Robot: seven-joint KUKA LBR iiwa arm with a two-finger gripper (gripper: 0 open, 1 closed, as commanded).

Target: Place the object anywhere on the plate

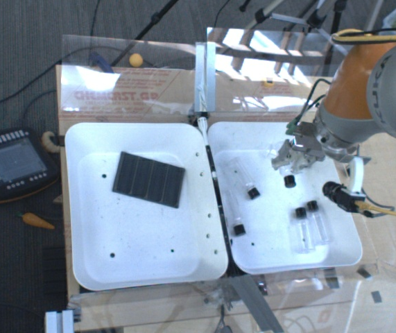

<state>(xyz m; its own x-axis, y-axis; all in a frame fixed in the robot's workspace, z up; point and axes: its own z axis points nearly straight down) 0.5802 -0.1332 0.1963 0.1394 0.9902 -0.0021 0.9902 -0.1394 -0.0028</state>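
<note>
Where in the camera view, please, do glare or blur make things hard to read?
In the camera view, glare streaks the clear panels behind the bins; the transparent vials in the right bin almost vanish against the white; the pincer looks soft and blurred; the dark plate in the left bin stays crisp.

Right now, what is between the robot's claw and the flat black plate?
In the camera view, the gripper hangs over the right white bin; the ribbed black rectangular plate lies in the left bin. Between: the bins' meeting rims.
</note>
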